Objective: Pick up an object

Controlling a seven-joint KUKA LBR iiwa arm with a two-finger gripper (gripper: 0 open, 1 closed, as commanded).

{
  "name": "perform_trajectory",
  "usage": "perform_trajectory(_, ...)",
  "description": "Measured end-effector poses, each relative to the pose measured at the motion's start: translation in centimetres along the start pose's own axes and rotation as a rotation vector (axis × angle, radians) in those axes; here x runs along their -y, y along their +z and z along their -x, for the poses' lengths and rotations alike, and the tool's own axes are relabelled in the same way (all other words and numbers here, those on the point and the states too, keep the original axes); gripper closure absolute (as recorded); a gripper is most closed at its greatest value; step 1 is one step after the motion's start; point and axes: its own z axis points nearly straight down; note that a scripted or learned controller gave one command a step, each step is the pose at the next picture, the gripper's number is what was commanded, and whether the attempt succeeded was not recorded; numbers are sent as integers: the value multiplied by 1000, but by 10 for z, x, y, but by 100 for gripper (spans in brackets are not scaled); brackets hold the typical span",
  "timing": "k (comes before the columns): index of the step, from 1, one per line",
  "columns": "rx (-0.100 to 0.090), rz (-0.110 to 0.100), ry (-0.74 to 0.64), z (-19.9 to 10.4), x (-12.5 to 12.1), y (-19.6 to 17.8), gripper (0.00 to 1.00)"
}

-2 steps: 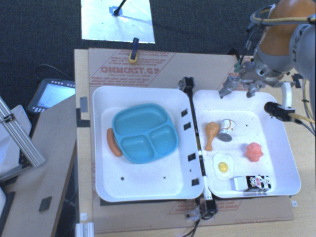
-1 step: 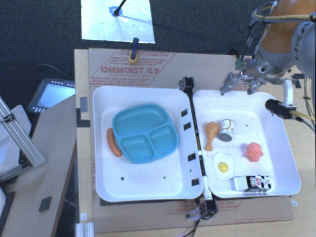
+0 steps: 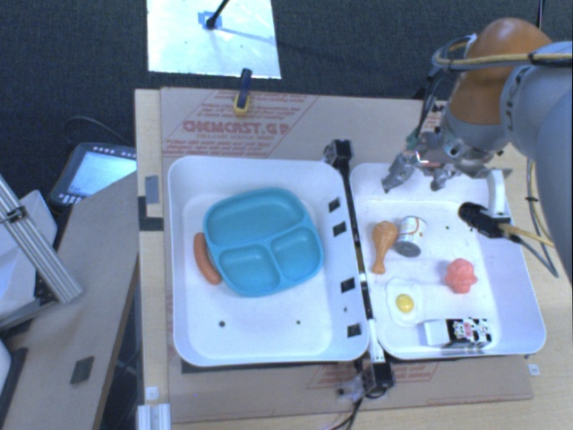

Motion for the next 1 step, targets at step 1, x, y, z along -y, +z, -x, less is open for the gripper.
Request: perform_trajectory(1, 0, 1, 2, -4, 5, 61, 0)
